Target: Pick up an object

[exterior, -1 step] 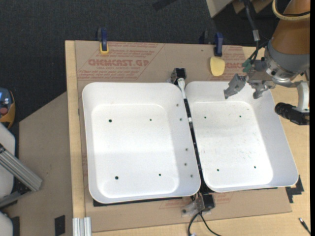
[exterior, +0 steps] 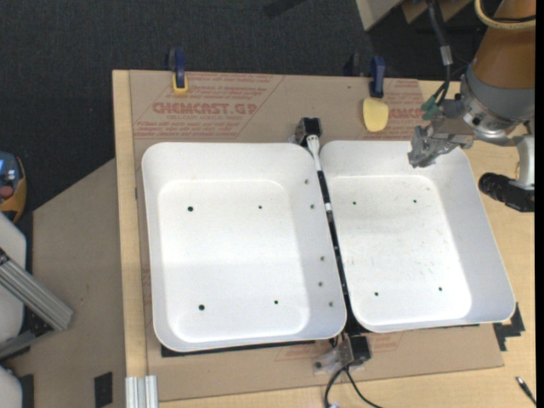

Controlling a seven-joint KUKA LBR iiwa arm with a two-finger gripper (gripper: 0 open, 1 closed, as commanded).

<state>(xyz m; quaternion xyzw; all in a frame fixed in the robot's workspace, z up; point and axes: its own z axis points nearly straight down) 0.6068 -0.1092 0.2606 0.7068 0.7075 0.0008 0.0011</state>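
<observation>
A small pale-yellow object (exterior: pixel 375 114) lies on the brown board just behind the right bin's (exterior: pixel 476 228) far-left corner. My gripper (exterior: pixel 422 153) hangs over the far edge of the right bin, a short way right of the yellow object and apart from it. The grey arm with its orange band reaches in from the upper right. The left bin (exterior: pixel 161 228) sits beside the right one.
Two blue clamps (exterior: pixel 177 61) (exterior: pixel 377 66) pin the board's far edge. A black strip with a clip (exterior: pixel 308 129) runs between the bins. A black handle (exterior: pixel 506 190) juts in at the right. Cables trail at the front (exterior: pixel 344 359).
</observation>
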